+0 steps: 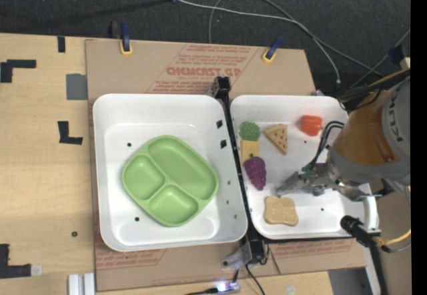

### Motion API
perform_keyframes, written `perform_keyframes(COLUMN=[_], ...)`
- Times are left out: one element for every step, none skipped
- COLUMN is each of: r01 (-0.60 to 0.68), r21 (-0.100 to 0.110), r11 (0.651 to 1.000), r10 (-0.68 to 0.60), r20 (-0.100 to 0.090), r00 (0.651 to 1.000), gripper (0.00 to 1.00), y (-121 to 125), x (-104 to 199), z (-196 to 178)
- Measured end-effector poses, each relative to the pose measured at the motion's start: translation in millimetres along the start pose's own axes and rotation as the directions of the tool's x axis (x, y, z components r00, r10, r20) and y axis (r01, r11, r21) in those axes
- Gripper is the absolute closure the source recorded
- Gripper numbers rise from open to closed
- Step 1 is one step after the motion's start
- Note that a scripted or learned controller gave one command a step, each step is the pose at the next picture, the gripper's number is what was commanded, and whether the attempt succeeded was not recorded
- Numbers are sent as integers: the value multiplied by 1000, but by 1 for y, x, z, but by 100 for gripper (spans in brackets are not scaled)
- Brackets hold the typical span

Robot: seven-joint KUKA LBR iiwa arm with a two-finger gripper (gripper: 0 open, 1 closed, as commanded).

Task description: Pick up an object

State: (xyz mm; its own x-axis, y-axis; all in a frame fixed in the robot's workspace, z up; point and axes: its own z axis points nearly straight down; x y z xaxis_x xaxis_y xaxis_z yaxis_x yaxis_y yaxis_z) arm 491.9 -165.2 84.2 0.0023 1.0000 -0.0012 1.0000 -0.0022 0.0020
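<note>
Approach step in hand, nothing lifted. Tool [288, 185] low in right bin [333, 228], between purple grapes [255, 172] and toast [280, 210]; grip state impossible to tell. Next: centring over one item

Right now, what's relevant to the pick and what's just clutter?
Relevant to the pick:
gripper
purple grapes
toast slice
broccoli
yellow block
pizza wedge
red piece
right bin

Lying about:
green divided plate
left bin
clamps
cables
</note>
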Motion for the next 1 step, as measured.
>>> perform_keyframes(r01=[2], r21=[-3], r11=[1000], r10=[-2], r20=[4], r00=[1000], gripper=[100], y=[1], x=[-1], z=[-12])
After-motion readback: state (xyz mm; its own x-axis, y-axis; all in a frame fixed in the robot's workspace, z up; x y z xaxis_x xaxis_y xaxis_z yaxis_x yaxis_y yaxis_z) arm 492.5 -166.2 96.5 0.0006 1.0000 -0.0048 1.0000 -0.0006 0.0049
